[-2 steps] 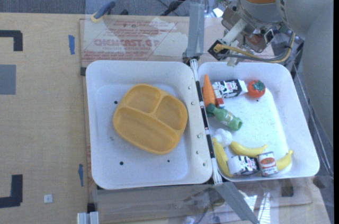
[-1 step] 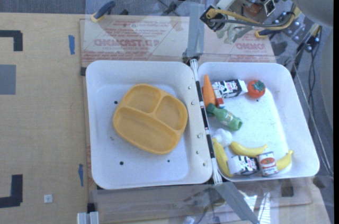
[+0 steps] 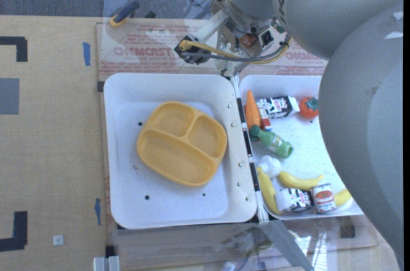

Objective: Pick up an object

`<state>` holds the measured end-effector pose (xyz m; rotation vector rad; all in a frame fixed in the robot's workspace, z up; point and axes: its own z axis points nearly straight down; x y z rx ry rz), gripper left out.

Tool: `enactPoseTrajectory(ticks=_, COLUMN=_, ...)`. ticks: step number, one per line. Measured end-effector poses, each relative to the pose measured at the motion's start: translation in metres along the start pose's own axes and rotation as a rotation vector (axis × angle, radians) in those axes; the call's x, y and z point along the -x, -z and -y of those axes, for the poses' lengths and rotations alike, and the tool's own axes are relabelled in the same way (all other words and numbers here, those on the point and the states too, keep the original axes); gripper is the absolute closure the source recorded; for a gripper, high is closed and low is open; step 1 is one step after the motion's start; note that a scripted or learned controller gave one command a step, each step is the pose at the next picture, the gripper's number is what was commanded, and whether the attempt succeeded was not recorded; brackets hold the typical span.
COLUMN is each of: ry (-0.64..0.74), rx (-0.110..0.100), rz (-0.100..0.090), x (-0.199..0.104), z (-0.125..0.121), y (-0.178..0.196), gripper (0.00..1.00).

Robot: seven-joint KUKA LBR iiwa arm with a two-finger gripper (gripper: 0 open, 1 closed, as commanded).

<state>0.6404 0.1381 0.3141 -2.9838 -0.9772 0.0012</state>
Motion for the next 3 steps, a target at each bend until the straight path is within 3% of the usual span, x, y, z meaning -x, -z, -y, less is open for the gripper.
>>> enactPoseTrajectory(ticks=1, ry=-0.150, rx=0.003, rz=-0.004, x=-0.021, z=0.011, y=0.106, gripper=1.00)
enactPoseTrajectory(ticks=2, ry=-0.234, rx=0.002, rz=-0.001, x=-0.030, z=0.071, y=0.016, gripper=1.00)
enactPoseTrajectory(ticks=3, ry=-0.078, rx=0.002, rz=-0.003, x=-0.029, z=0.086, y=0.100, gripper=1.00)
